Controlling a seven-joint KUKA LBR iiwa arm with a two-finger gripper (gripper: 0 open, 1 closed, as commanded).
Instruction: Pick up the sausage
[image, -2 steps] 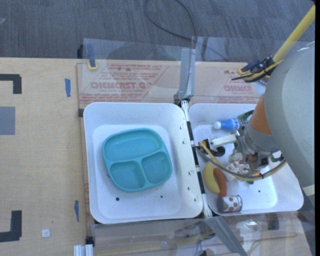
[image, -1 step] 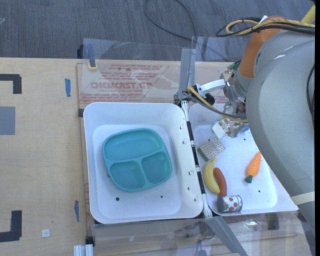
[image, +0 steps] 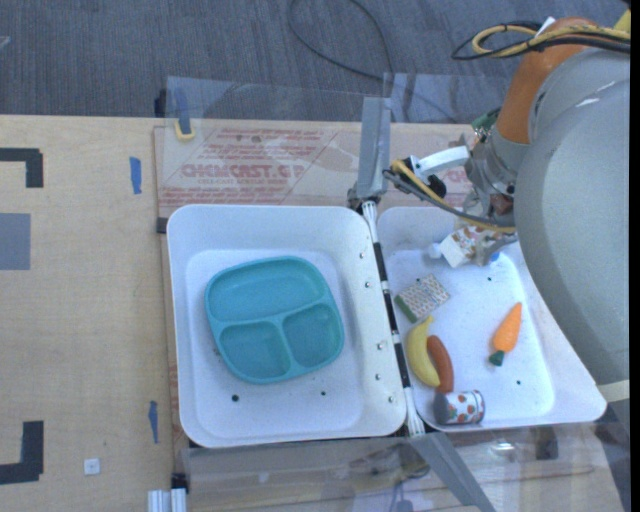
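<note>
The sausage (image: 439, 362) is a small reddish-brown link lying in the right bin (image: 535, 385), pressed against the right side of a yellow banana (image: 420, 353). My gripper (image: 480, 240) hangs over the far part of the right bin, well above and behind the sausage. A small pale crumpled item (image: 462, 245) sits right under the wrist, and it is unclear whether it touches the gripper. The grey arm with its orange band (image: 525, 90) covers the bin's right side.
An orange carrot (image: 507, 331) lies right of the sausage. A checkered cracker-like piece (image: 423, 296) lies behind the banana. A small red-patterned can (image: 461, 407) rests at the bin's near edge. The left bin (image: 190, 250) holds a teal divided plate (image: 275, 318).
</note>
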